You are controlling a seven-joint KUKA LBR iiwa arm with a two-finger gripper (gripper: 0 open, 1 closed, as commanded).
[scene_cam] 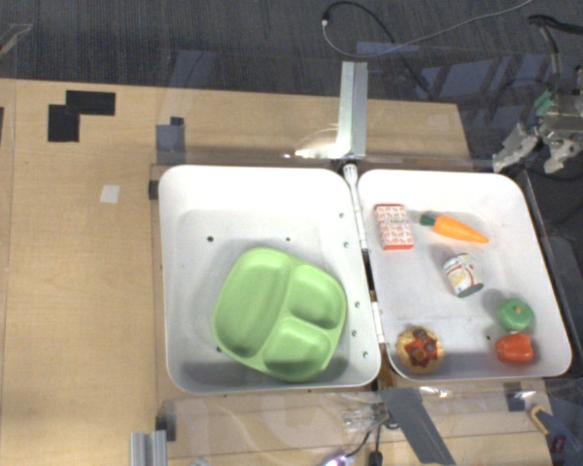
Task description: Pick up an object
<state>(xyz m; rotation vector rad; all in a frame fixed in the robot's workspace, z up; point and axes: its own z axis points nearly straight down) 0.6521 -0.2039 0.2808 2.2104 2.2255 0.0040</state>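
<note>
Hovering past the far right corner of the right bin (539, 223), the hand (549, 142) grips nothing; how wide it stands I cannot tell. The likeliest pick, the carrot (457, 228), lies in that bin's far part, just right of the small box (394, 226). It looks like light, stiff, smooth plastic, apt to roll, so closing across its thick middle seems best. The right bin holds six things: one box, one carrot, one little jar (462, 274), one green piece (515, 314), one red piece (514, 349), one round piece (420, 349). The left bin (189, 212) holds one green divided plate (278, 312).
</note>
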